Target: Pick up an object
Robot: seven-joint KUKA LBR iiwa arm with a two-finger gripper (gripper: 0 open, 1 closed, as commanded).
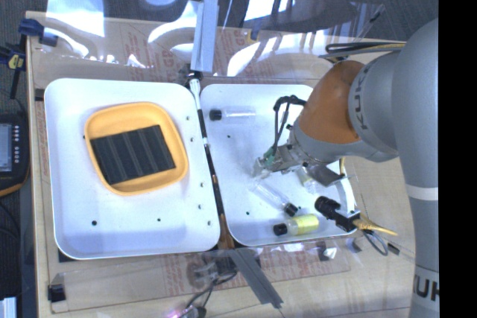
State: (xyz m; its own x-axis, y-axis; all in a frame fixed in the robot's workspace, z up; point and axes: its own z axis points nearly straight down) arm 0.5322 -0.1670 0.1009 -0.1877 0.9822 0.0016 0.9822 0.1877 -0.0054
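Over in the right bin [232, 186], your gripper [268, 162] sits low near the middle, right by a clear tube [270, 194] (can't tell if it's spread or clamped on anything). A yellow bottle [300, 224] lies along the near rim, and a black-capped vial [232, 114] up by the far one.

I see the arm [373, 112] reaching in from the right over the right bin [237, 160], with its gripper [270, 161] low near the bin's middle. Just below the gripper, a clear tube with a black end [274, 197] lies at a slant on the bin floor. A small yellow bottle [300, 224] with a black cap lies on its side by the bin's near edge. A capped clear tube [232, 114] lies towards the far left corner. In the left bin [112, 223] a yellow tray [97, 126] holds a dark ribbed insert [134, 154].
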